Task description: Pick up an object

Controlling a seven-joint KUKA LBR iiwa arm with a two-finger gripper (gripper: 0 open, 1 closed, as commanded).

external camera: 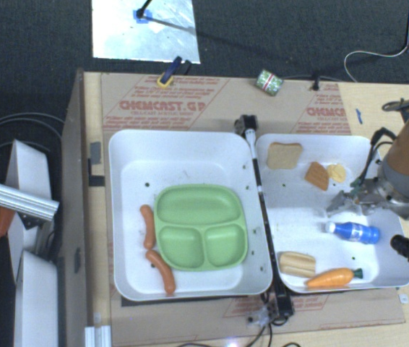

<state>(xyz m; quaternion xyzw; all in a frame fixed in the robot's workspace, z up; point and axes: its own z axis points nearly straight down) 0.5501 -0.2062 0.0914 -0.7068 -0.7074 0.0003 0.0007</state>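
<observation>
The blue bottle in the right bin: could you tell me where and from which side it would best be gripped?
Probably across the middle of its body, from straight above. The blue bottle lies on its side on the bin floor, long axis running left to right in the camera view, so fingers would close across its narrow width. The gripper is just above-left of it, and the floor around it looks open.

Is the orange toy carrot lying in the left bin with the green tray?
No, the orange toy carrot lies in the right white bin.
</observation>
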